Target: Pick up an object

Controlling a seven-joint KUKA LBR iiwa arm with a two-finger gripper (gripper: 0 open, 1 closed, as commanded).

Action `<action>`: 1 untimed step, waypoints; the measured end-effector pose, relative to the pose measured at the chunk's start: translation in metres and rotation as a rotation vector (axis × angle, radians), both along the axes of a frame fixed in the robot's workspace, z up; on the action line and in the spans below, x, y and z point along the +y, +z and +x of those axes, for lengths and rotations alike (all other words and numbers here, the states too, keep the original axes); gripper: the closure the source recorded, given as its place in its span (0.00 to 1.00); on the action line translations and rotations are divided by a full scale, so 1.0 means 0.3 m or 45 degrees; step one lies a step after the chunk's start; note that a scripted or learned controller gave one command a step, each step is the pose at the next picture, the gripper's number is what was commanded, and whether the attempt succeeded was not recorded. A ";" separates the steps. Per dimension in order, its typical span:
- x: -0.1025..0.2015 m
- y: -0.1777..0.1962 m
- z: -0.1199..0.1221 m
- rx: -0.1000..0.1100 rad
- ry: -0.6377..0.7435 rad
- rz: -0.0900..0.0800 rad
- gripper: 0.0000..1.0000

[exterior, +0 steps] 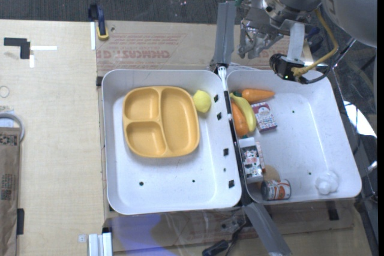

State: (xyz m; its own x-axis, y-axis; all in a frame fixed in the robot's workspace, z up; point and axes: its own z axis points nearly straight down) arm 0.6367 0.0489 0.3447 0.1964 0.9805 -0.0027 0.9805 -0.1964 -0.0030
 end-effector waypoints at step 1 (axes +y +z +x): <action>-0.001 0.024 0.002 0.005 0.002 -0.003 1.00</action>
State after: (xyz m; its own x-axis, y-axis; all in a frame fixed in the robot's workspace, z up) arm 0.6372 0.0487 0.3519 0.1945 0.9809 -0.0059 0.9809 -0.1945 -0.0061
